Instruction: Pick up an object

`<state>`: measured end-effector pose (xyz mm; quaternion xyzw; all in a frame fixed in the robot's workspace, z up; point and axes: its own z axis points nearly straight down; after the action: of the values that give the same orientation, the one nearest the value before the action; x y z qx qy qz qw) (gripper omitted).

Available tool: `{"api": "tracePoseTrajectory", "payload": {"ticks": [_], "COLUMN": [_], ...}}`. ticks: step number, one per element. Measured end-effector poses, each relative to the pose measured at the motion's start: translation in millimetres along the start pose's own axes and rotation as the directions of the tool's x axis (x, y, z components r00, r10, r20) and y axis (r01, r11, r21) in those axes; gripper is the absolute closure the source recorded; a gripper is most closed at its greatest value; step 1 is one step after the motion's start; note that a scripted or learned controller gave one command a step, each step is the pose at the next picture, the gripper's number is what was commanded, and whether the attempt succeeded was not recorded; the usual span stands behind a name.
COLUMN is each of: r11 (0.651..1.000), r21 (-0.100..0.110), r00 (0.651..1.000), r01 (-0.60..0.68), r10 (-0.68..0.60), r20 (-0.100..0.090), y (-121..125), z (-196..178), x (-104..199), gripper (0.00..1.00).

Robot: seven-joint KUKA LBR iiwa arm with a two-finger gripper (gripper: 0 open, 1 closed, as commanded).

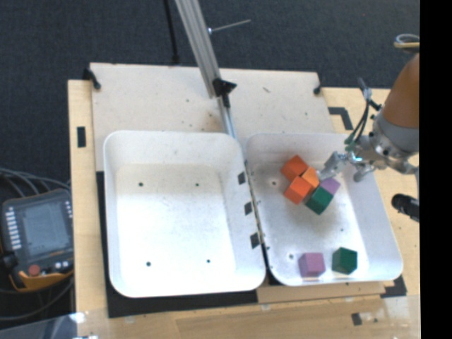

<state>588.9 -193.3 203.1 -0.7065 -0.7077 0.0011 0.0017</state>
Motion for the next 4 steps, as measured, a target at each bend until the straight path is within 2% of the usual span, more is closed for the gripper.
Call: {"api": "tracePoseTrajectory", "payload": {"ticks": [1, 2, 3, 4], "r11": [1.000, 1.000, 1.000, 1.000], "r21": [-0.005, 0.000, -0.028, -0.028], "r00": [1.000, 1.000, 1.000, 1.000], "r01": [0.001, -0.002, 0.000, -0.003], "r10": [-0.001, 0.002, 0.000, 0.003], "r20": [0.002, 0.002, 0.009, 0.008], "y": [1.0, -3.1, 4.0, 3.8], "z": [-2.9, 59.4, 76.9, 68.1], "x": [-0.1, 1.0, -2.0, -3.3], "gripper": [0.00, 0.00, 0.00, 1.00]}}
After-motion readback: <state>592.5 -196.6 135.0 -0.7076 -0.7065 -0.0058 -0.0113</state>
